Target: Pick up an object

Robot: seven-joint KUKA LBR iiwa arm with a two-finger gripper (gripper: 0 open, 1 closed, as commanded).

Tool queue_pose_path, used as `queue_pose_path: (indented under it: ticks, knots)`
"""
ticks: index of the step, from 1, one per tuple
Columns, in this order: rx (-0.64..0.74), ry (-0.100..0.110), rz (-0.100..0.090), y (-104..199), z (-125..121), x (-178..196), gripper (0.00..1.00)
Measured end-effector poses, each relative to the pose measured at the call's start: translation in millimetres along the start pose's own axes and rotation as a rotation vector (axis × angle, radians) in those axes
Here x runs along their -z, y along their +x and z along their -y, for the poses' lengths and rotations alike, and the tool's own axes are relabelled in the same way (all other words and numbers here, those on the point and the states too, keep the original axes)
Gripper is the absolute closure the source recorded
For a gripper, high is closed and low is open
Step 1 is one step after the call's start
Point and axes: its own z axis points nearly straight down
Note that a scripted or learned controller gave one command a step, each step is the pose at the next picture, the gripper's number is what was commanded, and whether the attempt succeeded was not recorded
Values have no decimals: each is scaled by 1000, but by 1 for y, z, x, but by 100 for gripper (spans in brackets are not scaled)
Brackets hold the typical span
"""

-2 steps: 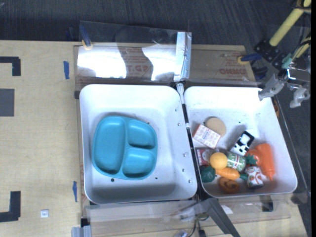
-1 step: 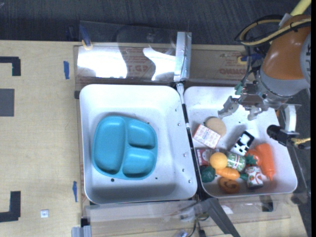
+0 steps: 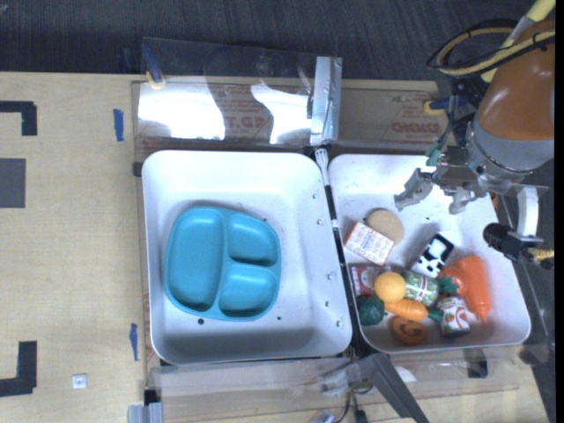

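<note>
The gripper (image 3: 438, 190) hangs at about two o'clock in the camera view, above the upper part of the right bin (image 3: 352, 173), with its two fingers spread apart and nothing between them. So the pick has not been made; the grasp and the lift are still ahead.

All the candidate objects lie in the right bin, crowded toward its five o'clock half. Nearest below the gripper, toward seven o'clock from it, is a tan bun-like piece (image 3: 384, 222) touching a small red-and-white carton (image 3: 369, 243). Toward six o'clock from the gripper lies a black-and-white patterned block (image 3: 434, 254), and beyond it, at the right side of the pile, an orange carrot (image 3: 475, 285). Lower still sit a yellow lemon-like ball (image 3: 389, 285), a dark green vegetable piece (image 3: 370, 310) and several small packets pressed against one another, too tangled to name surely.

The left bin (image 3: 159, 236) at nine o'clock holds a blue divided plate (image 3: 222, 261), well apart from the gripper.

By my judgement the task is at its early stage: the gripper is poised open over bare bin floor, and choosing, descending, closing and raising all remain.
</note>
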Motion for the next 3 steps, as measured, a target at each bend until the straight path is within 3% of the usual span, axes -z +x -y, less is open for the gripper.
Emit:
queue_pose_path:
  ticks: [1,2,3]
  knots:
    - [-141,0,2,-52,-54,15,0]
    - [4,10,-1,-41,10,-83,0]
    - [122,-32,12,-16,23,-126,0]
